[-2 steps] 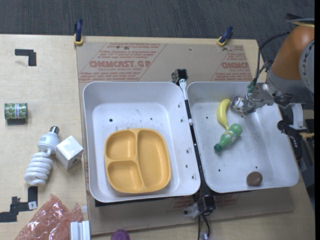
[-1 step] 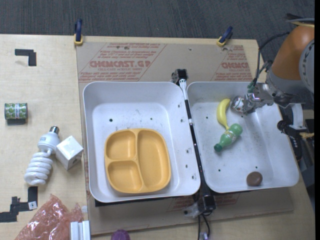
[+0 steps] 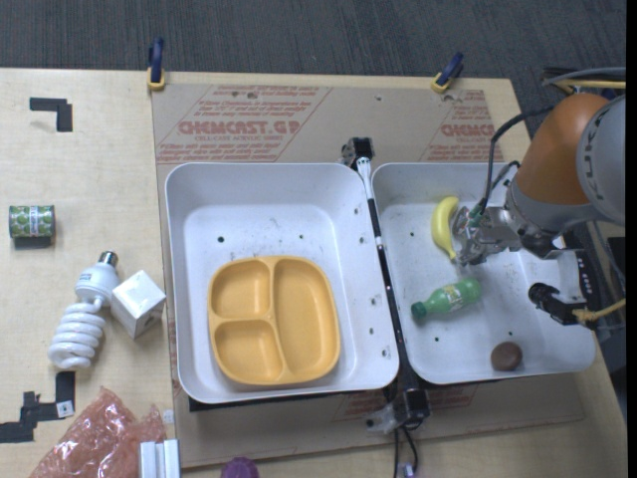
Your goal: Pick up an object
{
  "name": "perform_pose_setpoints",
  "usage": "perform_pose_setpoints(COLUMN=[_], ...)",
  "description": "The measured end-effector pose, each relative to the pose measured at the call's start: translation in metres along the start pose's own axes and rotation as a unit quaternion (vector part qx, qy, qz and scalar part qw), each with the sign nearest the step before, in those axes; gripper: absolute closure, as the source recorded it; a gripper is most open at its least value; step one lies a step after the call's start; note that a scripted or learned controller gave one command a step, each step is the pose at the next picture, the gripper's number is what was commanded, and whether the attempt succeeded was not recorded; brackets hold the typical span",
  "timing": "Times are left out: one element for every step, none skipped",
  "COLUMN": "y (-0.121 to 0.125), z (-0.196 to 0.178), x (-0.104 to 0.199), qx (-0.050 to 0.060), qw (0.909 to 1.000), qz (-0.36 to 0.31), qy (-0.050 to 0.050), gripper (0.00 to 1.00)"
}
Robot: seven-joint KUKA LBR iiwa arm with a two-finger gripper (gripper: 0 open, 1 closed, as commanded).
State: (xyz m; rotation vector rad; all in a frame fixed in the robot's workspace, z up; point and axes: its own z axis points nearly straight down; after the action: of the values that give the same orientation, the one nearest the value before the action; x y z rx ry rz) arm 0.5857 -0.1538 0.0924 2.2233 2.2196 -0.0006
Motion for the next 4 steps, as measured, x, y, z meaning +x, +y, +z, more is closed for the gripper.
perform_pose_setpoints(y=[-0.054, 0.060, 0.001, -0.069], z=[0.000, -0.001, 0.000, 0.000], x=[0.042, 0.059, 0.048, 0.026], qx=[0.000, -0.001, 0.000, 0.000], qw=[1.0000, 1.0000, 1.0000, 1.0000], qz=[0.000, -0.002, 0.000, 0.000], qy=[0.000, 0.000, 0.000, 0.000], gripper=[0.00, 0.00, 0.00, 0.00])
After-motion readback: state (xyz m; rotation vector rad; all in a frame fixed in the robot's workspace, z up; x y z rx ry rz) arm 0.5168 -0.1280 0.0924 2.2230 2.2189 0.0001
